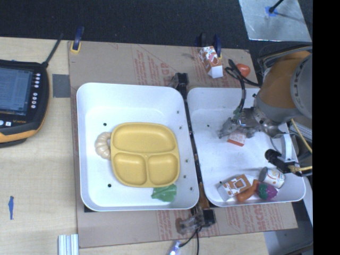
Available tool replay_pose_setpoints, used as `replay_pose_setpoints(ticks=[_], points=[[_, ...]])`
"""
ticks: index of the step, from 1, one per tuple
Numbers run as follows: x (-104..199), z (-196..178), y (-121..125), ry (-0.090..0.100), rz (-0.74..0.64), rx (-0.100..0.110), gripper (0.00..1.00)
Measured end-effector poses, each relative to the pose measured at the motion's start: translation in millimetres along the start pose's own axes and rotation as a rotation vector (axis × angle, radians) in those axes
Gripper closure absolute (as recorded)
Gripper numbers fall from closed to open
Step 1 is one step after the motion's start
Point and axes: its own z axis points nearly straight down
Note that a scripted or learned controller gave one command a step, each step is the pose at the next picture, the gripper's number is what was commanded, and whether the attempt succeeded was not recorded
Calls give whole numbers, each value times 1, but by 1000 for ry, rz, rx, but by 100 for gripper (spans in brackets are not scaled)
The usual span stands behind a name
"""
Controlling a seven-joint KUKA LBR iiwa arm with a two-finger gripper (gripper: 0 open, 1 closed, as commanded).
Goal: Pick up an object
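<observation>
Lifting straight up suits the claw (234, 132), seemingly closed around a small orange-and-white packet (237, 138) at the frame's right.

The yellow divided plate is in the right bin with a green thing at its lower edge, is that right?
Not quite. The yellow divided plate lies in the left bin, not the right one. The camera view shows it there, with the green thing at its lower edge.

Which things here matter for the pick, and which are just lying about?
In the job:
two-finger gripper
small red-and-white packet at its fingertips
right white bin

Lying about:
yellow divided plastic plate
green scrap
beige round lump
handheld orange-edged control pendant
</observation>
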Motion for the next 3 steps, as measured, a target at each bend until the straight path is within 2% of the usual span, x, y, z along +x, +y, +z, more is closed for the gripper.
replay_pose_setpoints(ticks=[1,2,3], points=[[-1,-10,0,-2,-3,-1,100],[58,-101,52,3,1,1,100],[123,-119,34,3,1,4,100]])
